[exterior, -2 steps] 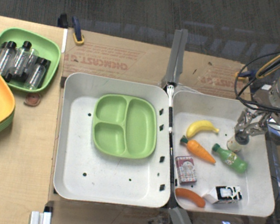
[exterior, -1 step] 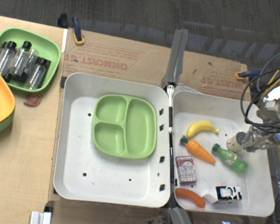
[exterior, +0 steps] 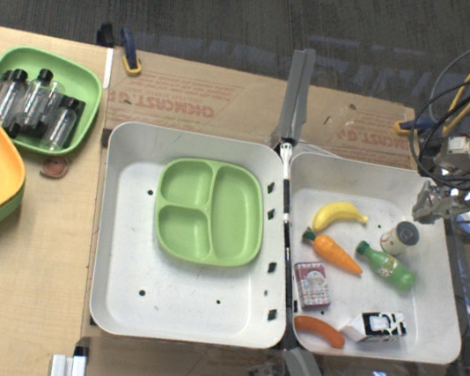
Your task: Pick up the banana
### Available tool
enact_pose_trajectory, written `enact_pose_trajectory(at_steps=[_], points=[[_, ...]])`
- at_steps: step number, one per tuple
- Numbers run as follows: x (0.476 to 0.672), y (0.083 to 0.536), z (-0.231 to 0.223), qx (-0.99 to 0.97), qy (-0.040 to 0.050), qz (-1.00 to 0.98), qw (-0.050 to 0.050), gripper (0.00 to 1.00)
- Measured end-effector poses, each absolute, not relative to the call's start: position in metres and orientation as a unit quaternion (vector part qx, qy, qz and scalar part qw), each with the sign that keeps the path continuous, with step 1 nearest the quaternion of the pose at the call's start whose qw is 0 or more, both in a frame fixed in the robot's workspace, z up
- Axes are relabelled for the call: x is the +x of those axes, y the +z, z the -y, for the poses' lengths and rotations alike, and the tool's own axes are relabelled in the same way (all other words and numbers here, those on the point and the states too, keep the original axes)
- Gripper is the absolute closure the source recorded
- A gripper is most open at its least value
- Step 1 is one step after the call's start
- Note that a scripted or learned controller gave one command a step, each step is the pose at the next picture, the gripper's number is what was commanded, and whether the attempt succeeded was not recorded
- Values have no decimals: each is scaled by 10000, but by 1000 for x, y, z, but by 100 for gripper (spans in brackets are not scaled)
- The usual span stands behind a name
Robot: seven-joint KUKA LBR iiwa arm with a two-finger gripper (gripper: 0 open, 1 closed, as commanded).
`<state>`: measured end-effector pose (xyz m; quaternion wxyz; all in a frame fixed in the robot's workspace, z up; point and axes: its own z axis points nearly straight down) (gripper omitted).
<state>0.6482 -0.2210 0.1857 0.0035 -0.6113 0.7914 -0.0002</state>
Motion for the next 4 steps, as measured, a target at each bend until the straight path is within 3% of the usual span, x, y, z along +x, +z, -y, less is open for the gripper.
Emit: enact_pose_trajectory(at_steps=[1, 2, 3, 4], points=[[630, 145, 222, -6192, -99, -7851, 91, 100], [580, 159, 221, -7054, 6, -7088, 20, 100], [648, 143, 223, -7346, -96, -6784, 61, 100], [660, 168, 190, -8426, -2, -5386, 33, 100]])
